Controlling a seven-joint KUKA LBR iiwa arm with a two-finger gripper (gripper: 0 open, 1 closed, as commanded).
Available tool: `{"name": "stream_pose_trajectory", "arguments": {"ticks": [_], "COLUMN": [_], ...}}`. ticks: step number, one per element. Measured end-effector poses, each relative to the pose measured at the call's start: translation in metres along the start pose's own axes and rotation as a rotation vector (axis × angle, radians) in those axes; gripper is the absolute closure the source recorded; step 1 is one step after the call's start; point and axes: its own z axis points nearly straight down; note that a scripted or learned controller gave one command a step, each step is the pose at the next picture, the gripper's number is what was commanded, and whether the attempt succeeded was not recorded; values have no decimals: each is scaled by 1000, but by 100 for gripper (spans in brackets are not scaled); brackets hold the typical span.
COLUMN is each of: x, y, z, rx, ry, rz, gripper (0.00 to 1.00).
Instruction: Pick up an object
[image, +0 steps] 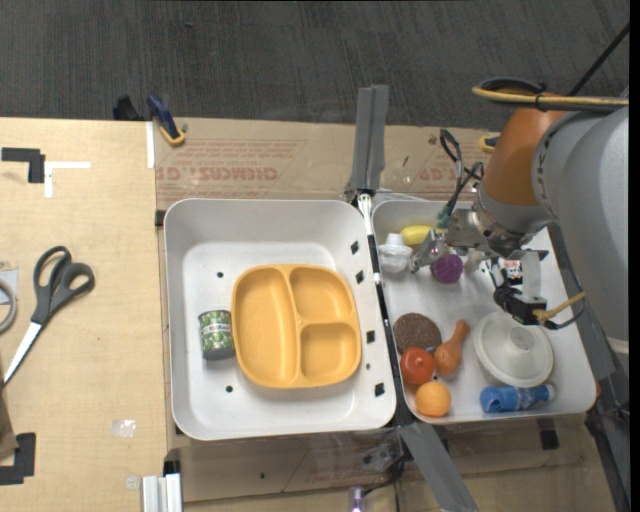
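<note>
**Gripper low at the back of the right bin, among small toys**

Seen in the right shallow white bin (590, 395): grey arm with orange band (520, 160) reaching in from the right, its two-finger gripper (447, 245) down near the back left corner of this bin. Touching or nearly touching a small round purple object (447, 267); impossible to tell if grasped, because the wrist and dark cables cover the fingers. Gripper opening not readable.

Just beside it, toward the left wall: a yellow rounded piece (415, 236) and a pale white lump (395, 259), both partly hidden and hard to identify.

Toward the front of the same bin: a brown round disc (417, 331), a red tomato-like ball (417, 364), an orange ball (432, 399), a tan drumstick-shaped toy (452, 347), a white bowl-like dish (513, 349), and at the front right corner a blue lying bottle-like item (515, 398).

In the left white bin (185, 400): a yellow three-compartment plastic plate (296, 325) in the middle, with a small green patterned can (215, 333) just beside its left edge.

On the bench, well apart to the left: black-handled scissors (45, 295), tip cut off by the frame.
</note>
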Motion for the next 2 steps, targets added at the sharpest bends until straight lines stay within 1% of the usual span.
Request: {"name": "stream_pose_trajectory", "arguments": {"ticks": [1,2], "x": [0,37], "y": [0,15], "z": [-9,-170], "rx": [1,1], "ry": [-2,-1], "rz": [-4,98], "gripper": [100,100]}}
